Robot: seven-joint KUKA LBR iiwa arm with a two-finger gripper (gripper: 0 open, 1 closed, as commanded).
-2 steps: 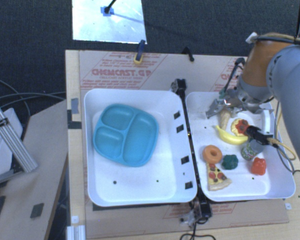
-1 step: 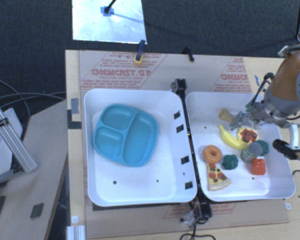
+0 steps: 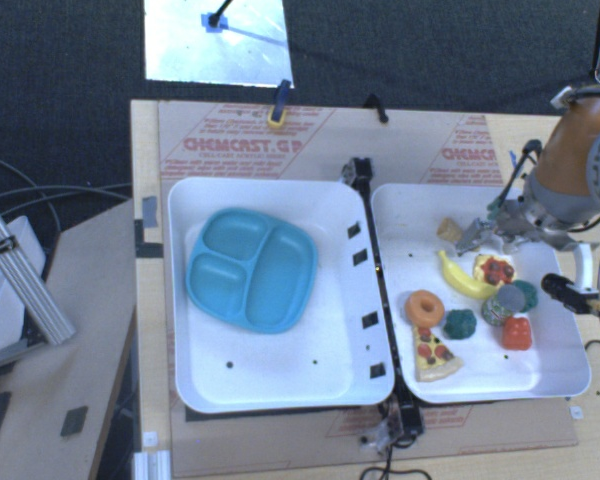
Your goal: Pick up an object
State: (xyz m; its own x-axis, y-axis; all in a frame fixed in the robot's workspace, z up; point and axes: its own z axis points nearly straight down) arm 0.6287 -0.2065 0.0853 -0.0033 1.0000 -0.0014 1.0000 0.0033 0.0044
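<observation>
You see two white bins: the left bin (image 3: 210, 368) carries a light blue divided plate (image 3: 250, 270). In the right bin (image 3: 560, 368) lie a yellow banana (image 3: 464, 278), an orange-brown doughnut (image 3: 425, 308), a pizza slice (image 3: 435, 354) in yellow with red dots, a dark green piece (image 3: 459, 323), a red piece (image 3: 516, 333), a grey-green round piece (image 3: 506, 301), a tan piece (image 3: 449, 230) and a yellow item with red topping (image 3: 494, 269). The surface (image 3: 240, 143) is pale tan with red lettering. The arm (image 3: 580, 163) is grey with an orange band.
</observation>
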